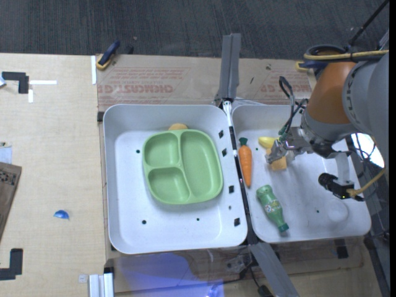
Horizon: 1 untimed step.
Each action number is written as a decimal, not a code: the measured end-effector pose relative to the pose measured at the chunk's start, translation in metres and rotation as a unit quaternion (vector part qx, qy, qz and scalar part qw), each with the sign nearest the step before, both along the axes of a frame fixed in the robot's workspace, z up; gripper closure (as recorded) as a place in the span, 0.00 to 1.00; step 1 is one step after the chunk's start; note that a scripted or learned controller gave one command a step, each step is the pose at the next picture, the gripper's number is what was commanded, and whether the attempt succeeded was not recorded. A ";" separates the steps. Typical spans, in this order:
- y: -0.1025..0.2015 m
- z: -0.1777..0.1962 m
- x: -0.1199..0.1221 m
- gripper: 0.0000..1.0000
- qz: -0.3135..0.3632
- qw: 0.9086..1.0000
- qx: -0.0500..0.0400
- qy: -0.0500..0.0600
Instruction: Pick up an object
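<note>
A yellow object (278, 162) is seen just under the gripper (279, 154), right of the carrot (245, 164); the gripper's state cannot be told.

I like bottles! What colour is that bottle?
Green, seen in the camera view: the bottle lies in the right bin.

A: What is the green plate (183, 166) hiding?
B: Most of 1 yellow item (177, 127) behind its far rim.
A: And the arm (349, 98)?
B: The frame's right edge is cutting it off.
</note>
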<state>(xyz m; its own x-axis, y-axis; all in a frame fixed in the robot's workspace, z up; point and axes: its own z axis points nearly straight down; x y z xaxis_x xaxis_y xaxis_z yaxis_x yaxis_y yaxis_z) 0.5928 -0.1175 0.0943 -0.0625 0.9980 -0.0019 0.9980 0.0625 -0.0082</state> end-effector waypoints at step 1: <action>0.009 -0.005 -0.008 1.00 0.208 0.978 0.002 -0.002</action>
